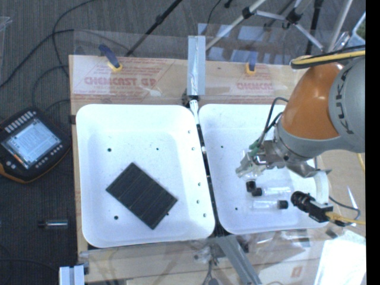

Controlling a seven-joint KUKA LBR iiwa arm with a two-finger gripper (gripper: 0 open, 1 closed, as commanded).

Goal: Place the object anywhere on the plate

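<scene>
A dark grey square plate (141, 195) lies flat and turned like a diamond in the left white bin (95, 129). In the right bin (222, 135) lie small objects: two black caps (254, 188), a clear tube (278, 190) and a clear vial with a black cap (269, 205). My gripper (249, 164) hangs over the middle of the right bin, just above and left of these small pieces. I see nothing held in it. The grey and orange arm (314, 111) covers the bin's right part.
A teach pendant (29, 142) rests on the floor left of the bench. A metal bar (196, 64) stands at the back between the bins. The bins' raised rims (202, 159) meet in the middle. Cables and tripod legs run behind.
</scene>
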